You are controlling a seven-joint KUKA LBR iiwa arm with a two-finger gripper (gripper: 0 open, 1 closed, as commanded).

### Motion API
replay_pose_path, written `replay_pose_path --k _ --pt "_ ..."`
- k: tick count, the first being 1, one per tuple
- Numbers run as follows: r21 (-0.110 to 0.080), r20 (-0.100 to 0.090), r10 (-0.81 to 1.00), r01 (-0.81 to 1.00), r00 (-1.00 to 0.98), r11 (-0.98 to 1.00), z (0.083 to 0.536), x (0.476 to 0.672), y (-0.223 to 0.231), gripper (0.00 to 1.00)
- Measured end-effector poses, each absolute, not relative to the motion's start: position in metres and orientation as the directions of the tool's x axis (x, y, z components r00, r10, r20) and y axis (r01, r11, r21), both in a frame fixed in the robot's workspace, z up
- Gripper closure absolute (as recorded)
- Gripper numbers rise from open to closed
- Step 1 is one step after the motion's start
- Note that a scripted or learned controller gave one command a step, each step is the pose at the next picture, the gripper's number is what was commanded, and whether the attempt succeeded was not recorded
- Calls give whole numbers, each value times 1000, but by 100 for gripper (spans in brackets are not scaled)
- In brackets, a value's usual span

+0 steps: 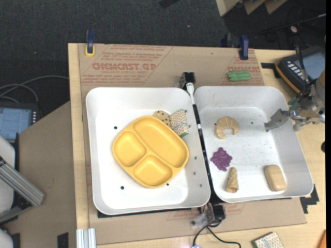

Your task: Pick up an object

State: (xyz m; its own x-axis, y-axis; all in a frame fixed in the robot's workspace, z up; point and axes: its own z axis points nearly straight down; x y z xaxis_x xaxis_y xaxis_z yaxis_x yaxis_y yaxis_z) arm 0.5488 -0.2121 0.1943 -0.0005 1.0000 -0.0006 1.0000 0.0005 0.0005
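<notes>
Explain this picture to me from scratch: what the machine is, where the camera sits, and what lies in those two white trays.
This is one picture from a camera fixed above a bench, looking down at a slant. Two shallow white bins sit side by side. The left bin holds a yellow divided plate with a patterned bit peeking out behind it. The right bin holds toy foods: a croissant, purple grapes, a cone and a tan bread roll. The machine is a robot arm reaching in from the right; its two-finger gripper hangs over the right bin's upper right part, holding nothing that I can see.
</notes>
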Motion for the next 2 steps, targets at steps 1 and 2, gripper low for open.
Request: replay_pose_path --k 1,2 --pt "0 2 1000 1000 -6 6 79 616 -169 0" --pt "-4 13 1000 1000 2 -2 86 527 -222 0"
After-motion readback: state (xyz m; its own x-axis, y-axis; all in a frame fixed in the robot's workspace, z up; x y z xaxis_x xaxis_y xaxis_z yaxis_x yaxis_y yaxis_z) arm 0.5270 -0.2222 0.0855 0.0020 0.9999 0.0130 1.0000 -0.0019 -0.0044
